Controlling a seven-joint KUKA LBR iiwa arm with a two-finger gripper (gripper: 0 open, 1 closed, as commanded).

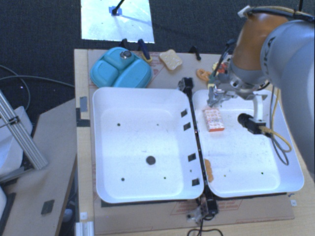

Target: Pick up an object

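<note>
The hand (214, 99) hangs over the right bin (256, 156), just beyond a small red-and-white box (213, 120) lying there; I cannot tell its grip

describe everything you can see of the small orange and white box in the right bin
The box is a small flat rectangular packet, white with orange-red print, probably cardboard. It lies flat on the floor of the right bin, near its upper left, long side running roughly away from the camera. The hand hangs just above its far end; contact cannot be judged. Nothing else touches it.
</note>
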